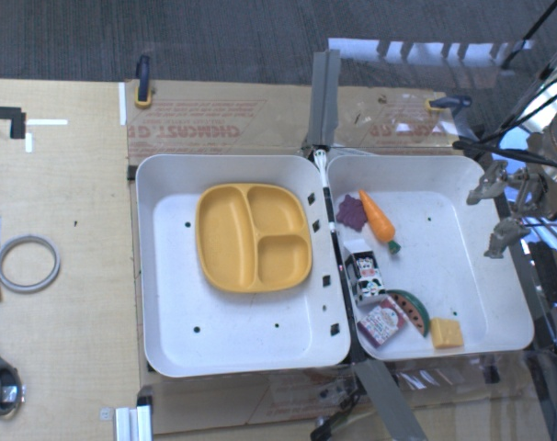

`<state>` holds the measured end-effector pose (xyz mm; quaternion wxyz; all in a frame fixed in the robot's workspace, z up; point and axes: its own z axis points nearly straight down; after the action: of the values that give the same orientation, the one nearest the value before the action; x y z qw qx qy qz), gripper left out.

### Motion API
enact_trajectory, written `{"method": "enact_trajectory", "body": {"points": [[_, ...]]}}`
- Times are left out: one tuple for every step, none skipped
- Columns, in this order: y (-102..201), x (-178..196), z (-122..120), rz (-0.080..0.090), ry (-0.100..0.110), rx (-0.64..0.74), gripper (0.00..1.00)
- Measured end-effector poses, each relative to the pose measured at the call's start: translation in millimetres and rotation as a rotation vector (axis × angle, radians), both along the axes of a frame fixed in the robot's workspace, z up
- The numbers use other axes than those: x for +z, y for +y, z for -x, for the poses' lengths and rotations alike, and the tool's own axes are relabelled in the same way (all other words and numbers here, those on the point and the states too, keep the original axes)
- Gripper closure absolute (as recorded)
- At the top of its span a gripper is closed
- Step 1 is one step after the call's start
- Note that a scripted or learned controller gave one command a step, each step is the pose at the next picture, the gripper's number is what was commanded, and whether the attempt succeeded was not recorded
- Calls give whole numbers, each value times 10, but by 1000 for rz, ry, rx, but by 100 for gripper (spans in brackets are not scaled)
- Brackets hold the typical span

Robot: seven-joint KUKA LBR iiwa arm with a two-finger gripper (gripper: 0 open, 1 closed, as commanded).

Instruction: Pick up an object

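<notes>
Near edge of right bin: cheese wedge, watermelon slice, small packets. Further back: carrot beside purple grapes. Left bin holds yellow divided plate. Gripper at right rim, well apart from carrot; fingers' state cannot be told. Tape roll on counter.

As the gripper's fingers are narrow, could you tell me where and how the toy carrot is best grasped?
Probably across the middle of the toy carrot, from above, fingers closing across its width. It lies flat and slanted in the right bin, with purple grapes close on one side, so the thinner lower half gives more room.
</notes>
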<state>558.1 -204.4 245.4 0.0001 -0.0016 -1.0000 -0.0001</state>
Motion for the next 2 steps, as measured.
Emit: {"method": "enact_trajectory", "body": {"points": [[130, -485, -162, 1, 2, -500, 0], [-176, -831, -406, 2, 0, -462, 0]]}}
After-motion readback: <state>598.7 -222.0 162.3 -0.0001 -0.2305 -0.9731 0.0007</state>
